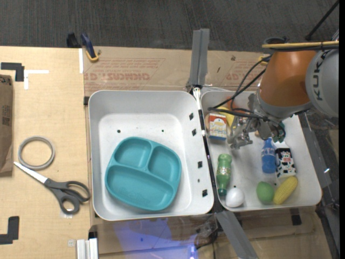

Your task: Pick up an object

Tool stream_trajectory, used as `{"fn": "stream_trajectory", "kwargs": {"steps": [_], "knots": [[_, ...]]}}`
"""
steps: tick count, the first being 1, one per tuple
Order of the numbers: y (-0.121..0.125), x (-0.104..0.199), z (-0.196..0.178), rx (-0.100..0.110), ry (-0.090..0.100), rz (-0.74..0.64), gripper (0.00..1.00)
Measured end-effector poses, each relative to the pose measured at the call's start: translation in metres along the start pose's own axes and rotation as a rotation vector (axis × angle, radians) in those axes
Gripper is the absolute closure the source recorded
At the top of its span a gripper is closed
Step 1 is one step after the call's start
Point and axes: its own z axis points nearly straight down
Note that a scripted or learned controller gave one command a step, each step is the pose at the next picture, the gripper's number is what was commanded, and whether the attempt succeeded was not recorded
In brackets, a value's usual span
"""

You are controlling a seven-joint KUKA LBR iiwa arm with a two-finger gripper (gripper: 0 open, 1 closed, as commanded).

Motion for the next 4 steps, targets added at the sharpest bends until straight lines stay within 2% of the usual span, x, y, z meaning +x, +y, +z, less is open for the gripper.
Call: {"fn": "stream_trajectory", "kwargs": {"steps": [1,2,3,4], "knots": [[0.0,0.0,0.0,0.0,0.0,0.0,0.0],[-0.085,0.068,0.01,-0.004,0.006,0.126,0.0],[-0.09,0.118,0.012,-0.025,0.012,0.117,0.0],[-0.101,0.031,0.011,-0.023,0.007,0.268,0.0]]}}
